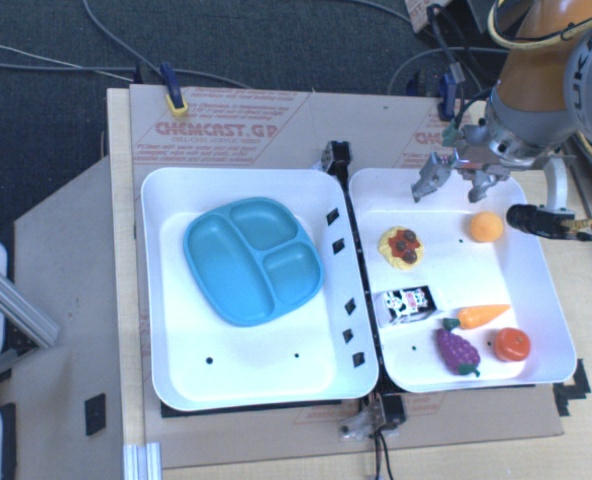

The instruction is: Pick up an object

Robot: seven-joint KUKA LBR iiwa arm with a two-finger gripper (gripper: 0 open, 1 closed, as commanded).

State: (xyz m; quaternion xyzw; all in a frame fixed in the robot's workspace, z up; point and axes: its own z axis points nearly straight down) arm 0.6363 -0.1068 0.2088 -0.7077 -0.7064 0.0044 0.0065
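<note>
Gripper [458,180] hangs over the far end of the right bin [546,298], fingers spread, nothing between them. No target is named, so any toy counts. Candidates: orange ball [486,227] just in front of the right-hand finger, pizza slice [402,247] in front and to the left, then further toward the near rim the milk carton [409,303], carrot [479,316], grapes [457,350] and tomato [512,344]. Risks, as I judge them: the ball rolls off a finger if descent is off-centre; the pizza lies flat, so the fingers may close over it; carrot, grapes and tomato sit close together, so a finger may land on a neighbour. Left bin holds a blue divided plate [253,258], well off to the gripper's left. Hard to tell: gripper height above the bin floor, fingertip detail, and the arm's upper links are cut off at frame edge.
</note>
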